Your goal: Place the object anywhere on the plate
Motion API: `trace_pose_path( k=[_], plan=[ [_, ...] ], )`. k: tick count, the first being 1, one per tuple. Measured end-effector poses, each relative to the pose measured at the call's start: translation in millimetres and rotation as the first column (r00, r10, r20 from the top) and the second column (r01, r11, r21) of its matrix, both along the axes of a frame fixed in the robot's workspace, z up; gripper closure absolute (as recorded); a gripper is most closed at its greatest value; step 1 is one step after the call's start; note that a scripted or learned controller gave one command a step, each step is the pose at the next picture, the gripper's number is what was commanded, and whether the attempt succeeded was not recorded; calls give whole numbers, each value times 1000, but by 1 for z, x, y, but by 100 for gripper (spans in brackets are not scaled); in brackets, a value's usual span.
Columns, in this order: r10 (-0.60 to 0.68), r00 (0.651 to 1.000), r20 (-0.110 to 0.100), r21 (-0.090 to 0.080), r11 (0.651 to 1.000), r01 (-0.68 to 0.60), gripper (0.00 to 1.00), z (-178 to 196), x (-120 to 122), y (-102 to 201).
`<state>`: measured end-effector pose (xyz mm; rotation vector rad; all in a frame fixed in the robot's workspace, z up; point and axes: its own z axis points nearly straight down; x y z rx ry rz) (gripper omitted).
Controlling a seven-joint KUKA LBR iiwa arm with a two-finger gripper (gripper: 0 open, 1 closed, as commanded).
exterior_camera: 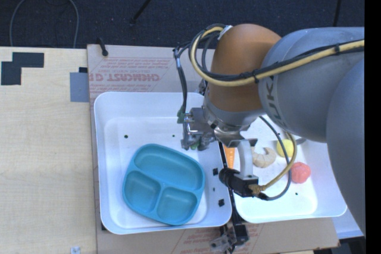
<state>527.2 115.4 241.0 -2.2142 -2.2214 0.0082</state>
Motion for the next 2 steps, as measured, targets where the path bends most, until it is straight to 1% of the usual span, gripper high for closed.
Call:
trace_pose_path(
  k=[1,2],
  plan=[
    [-1,1000,-1,-1,1000,1,100,-20,-1,32],
    [-4,1000,1,-1,1000,4,0,-19,-1,31]
  ],
)
